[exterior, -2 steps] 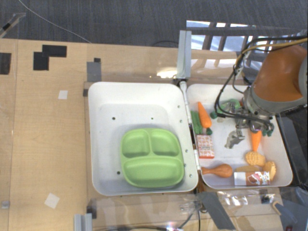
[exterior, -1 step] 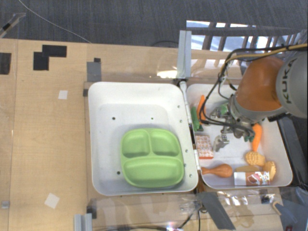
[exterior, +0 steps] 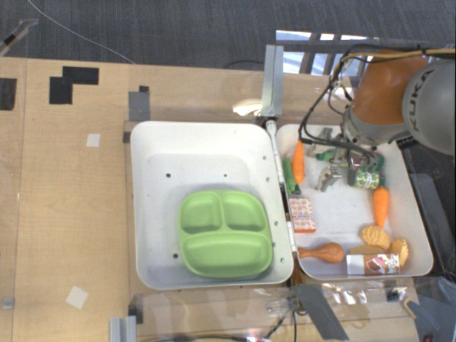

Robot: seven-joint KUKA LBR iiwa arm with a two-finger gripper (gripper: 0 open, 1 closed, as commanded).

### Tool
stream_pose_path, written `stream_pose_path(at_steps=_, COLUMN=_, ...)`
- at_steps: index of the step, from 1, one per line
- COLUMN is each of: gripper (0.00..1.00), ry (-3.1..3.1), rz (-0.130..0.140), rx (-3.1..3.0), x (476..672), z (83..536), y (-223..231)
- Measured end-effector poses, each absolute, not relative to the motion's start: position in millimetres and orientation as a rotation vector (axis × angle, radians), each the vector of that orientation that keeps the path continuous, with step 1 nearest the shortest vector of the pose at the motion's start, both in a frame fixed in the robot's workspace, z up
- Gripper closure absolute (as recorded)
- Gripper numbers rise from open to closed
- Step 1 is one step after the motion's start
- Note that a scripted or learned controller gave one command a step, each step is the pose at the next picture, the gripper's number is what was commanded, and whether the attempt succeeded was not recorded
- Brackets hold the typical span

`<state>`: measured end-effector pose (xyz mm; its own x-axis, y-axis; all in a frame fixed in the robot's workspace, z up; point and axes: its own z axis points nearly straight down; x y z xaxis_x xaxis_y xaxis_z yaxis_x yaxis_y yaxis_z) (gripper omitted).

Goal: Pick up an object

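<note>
The gripper (exterior: 340, 171), its two metal fingers spread and holding nothing, hangs low in the right white bin (exterior: 420, 262). A small green-labelled can (exterior: 367, 179) lies just right of it, nearly touching; an upright orange carrot (exterior: 298, 164) stands left, by the bin's dividing wall, leaving little room.
</note>
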<state>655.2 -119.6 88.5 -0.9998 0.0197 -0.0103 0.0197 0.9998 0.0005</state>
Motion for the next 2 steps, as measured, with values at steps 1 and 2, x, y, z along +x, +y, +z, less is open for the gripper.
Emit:
stream_pose_path(at_steps=1, gripper=0.00, ry=3.128, rz=-0.002, rx=-0.045, x=585.7, z=89.9, y=-114.7)
stream_pose_path(at_steps=2, gripper=0.00, ry=3.114, rz=-0.007, rx=-0.264, x=547.0, z=90.5, y=-158.3)
